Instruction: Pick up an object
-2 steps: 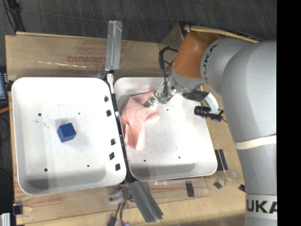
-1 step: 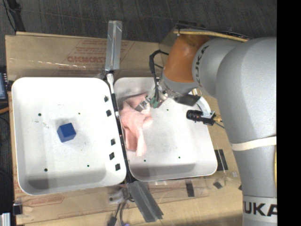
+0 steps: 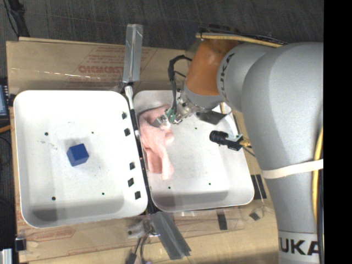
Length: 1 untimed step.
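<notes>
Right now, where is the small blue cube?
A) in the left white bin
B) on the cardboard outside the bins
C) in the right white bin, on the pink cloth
A: the small blue cube sits alone on the floor of the left white bin, while the crumpled pink cloth lies in the right white bin.

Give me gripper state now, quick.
Gripper: down at the pink cloth in the right bin; a grasp can't be confirmed.
</notes>
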Tool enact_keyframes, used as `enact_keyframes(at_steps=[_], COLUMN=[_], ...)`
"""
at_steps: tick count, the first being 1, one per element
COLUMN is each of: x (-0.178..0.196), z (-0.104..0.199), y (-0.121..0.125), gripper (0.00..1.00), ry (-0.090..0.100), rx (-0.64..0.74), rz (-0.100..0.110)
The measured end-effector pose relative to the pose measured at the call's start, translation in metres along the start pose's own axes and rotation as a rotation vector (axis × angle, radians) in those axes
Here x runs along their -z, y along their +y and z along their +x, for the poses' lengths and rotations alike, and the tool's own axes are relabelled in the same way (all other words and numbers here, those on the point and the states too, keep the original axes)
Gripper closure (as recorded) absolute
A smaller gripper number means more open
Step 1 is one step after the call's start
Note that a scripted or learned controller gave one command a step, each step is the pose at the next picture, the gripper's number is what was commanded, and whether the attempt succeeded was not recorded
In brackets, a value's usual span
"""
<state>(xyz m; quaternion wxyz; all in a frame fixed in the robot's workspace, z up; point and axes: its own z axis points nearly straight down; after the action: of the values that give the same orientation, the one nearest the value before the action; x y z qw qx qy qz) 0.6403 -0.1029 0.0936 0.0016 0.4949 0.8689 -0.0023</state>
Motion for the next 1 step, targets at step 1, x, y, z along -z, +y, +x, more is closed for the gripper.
enact_keyframes(at_steps=[1], x=[0.0102], z=[0.0006], y=[0.0009], gripper=[1.0], ry=[0.002], rx=[0.004], rz=[0.0])
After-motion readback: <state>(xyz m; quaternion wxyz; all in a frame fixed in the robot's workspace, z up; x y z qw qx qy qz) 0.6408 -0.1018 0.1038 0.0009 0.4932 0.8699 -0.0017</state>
